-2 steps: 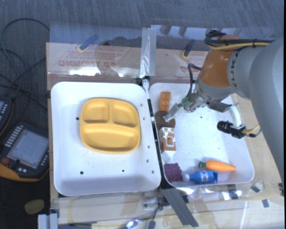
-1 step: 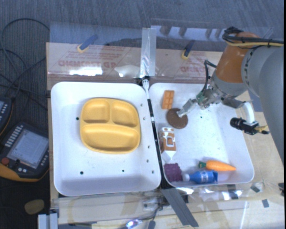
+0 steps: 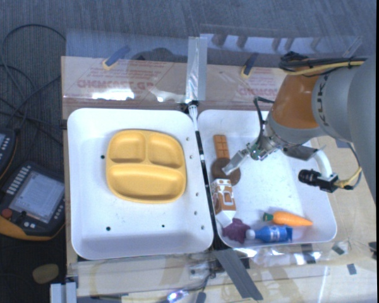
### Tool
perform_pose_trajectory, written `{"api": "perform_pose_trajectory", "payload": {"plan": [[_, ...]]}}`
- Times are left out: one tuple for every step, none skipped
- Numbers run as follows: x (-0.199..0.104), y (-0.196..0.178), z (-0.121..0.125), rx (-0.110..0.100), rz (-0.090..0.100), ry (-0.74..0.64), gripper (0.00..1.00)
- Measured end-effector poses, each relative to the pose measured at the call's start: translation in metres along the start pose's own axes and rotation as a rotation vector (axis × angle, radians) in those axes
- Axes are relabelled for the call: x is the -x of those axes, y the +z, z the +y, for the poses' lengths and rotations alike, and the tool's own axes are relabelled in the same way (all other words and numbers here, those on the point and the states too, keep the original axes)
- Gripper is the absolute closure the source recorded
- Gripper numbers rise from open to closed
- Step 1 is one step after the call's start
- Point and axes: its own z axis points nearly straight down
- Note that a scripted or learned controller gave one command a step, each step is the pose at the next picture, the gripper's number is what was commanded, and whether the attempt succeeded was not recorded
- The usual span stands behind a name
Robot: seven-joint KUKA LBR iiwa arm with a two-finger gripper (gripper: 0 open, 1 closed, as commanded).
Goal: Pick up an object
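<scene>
Right bin [image 3: 316,232] is the landmark. Along its near wall: a blue bottle [image 3: 273,234] lying flat, a purple piece [image 3: 235,230] touching the bottle's left end, and a carrot [image 3: 290,219] just behind the bottle. Further back by the bin's left wall lies a white and brown carton [image 3: 223,197], then a round brown disc [image 3: 228,173], then a brown bar [image 3: 222,146] lengthwise near the far left corner. The gripper [image 3: 230,165] sits low over the disc's far edge, near the bin's left side; cannot tell how its fingers stand, and nothing is clearly seen between them. The grey arm [image 3: 341,106] with orange band comes in over the bin's far right corner. Left of the right bin, the left bin [image 3: 88,226] holds a yellow tray [image 3: 146,165] with three compartments.
</scene>
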Motion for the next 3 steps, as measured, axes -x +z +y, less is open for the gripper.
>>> {"api": "perform_pose_trajectory", "payload": {"plan": [[0.018,-0.015,0.052,-0.011,0.010,-0.328,0.00],[-0.001,0.001,0.030,0.002,0.002,-0.059,0.00],[0.032,0.002,0.057,-0.016,0.022,-0.015,0.00]]}}
